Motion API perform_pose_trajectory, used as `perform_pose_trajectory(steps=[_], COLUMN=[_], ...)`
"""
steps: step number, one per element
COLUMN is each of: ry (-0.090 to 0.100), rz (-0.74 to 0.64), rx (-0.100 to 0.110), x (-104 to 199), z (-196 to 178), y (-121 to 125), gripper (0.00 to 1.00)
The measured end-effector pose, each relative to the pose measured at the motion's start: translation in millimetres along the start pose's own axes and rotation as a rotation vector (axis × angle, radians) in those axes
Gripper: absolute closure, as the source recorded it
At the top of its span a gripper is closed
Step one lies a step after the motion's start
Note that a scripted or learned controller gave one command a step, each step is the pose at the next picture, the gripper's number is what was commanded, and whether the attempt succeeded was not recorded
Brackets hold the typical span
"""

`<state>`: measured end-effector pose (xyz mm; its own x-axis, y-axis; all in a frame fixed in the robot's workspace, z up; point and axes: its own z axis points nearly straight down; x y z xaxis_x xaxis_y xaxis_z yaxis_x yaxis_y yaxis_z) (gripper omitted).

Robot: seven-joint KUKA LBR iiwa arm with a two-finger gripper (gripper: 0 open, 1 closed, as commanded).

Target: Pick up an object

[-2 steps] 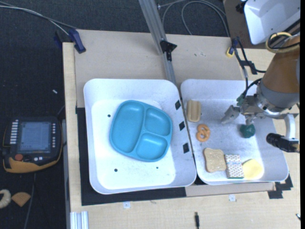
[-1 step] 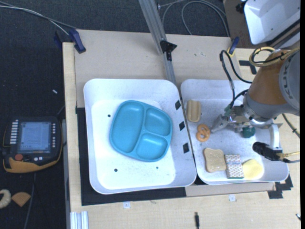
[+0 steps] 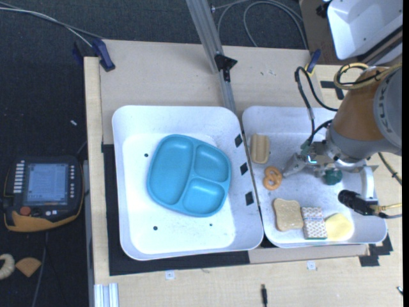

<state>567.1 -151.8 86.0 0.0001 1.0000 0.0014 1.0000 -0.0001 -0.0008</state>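
Fingers (image 3: 300, 164) seemingly spread, empty, beside pretzel (image 3: 272, 178); nearby bread roll (image 3: 260, 149), long axis up-down in view.

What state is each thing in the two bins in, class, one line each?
Blue divided plate: flat in left bin, nothing on it.
Pretzel: flat in right bin.
Tan roll: lying by the divider.
Toast slice: flat.
Checkered piece: between toast and yellow piece.

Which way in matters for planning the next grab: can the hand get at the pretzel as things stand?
Probably yes. The pretzel lies alone on the right bin's floor, just left of the hand, apart from the toast and nothing lies over it.
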Motion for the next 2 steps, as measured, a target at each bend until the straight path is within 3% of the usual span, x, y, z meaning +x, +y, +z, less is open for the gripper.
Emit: perform_pose_trajectory(steps=[1,2], ry=[-0.004,-0.002], rz=[0.001,-0.001], rx=[-0.007,-0.006], x=[-1.3,3.3], z=[-12.7,-69.9], y=[1.7,-5.7], gripper=[1.00,1.00])
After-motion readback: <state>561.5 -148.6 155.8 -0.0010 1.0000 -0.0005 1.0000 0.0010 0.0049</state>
